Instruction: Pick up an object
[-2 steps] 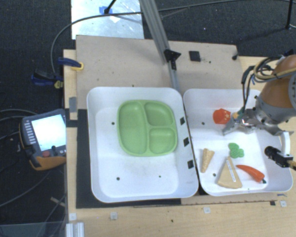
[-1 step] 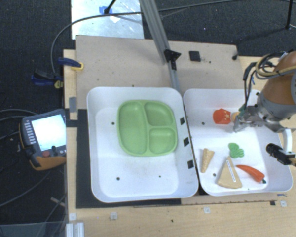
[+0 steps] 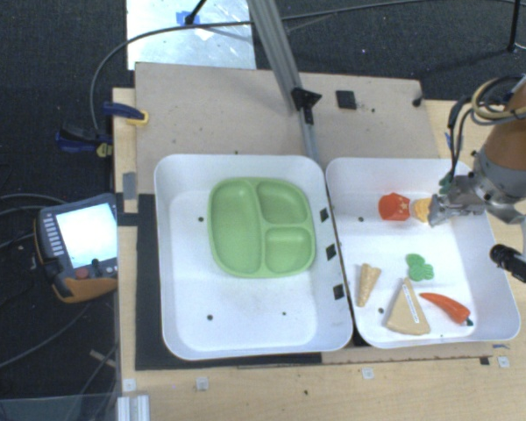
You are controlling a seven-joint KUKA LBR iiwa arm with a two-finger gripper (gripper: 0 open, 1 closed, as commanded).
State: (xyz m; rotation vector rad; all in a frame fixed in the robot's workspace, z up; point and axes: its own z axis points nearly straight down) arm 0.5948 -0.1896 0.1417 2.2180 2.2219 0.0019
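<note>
Gripper low in the right bin, at its upper part, tip against a small yellow-orange piece lying just beside a red toy; cannot tell how its grasp stands. Nearer the front: green toy, red pepper, sandwich wedge, cone. Left bin carries a green divided plate.

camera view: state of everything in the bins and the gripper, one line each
green divided plate: flat in the left bin, compartments bare
red toy: in the right bin, beside the yellow piece
yellow piece: at the gripper's tip
gripper: low in the right bin
green toy: lying loose
cone: on its side
sandwich wedge: lying flat
red chili: lying near the bin's right wall
</note>
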